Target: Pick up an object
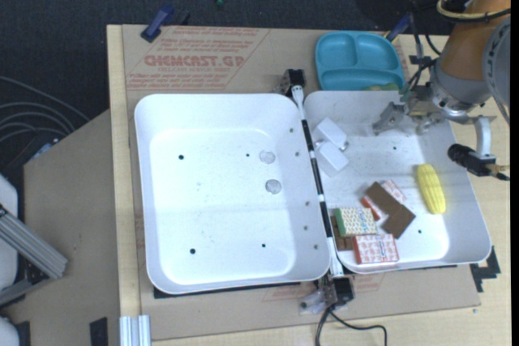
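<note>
The arm (470, 53) reaches over the right bin's (462, 243) far edge; its gripper (397, 116) hangs splayed wide, gripping nothing, beyond the corn cob (431, 188).

Arm (478, 53): cut off by the right picture edge, beyond the fingers. Small boxes (369, 235) below the fingers: partly overlapped by one another, printing too small to be read. Teal tray (357, 61) left of fingers: near rim hidden by bin wall (357, 93).
</note>
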Action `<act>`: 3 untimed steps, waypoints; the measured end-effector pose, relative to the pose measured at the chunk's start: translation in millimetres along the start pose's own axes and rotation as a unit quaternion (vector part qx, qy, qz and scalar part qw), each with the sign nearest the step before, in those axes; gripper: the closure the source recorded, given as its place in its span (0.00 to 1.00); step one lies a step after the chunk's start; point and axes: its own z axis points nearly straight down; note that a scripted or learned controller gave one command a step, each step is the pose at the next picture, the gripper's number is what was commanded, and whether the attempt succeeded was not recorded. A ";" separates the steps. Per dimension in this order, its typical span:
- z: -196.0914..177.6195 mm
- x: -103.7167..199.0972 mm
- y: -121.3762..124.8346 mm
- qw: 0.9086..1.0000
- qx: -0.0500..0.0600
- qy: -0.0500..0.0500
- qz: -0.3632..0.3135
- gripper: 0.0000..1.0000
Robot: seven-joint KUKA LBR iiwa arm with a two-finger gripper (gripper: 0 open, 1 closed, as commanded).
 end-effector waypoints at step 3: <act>0.1 34.6 13.4 1.000 0.000 0.000 0.000 0.00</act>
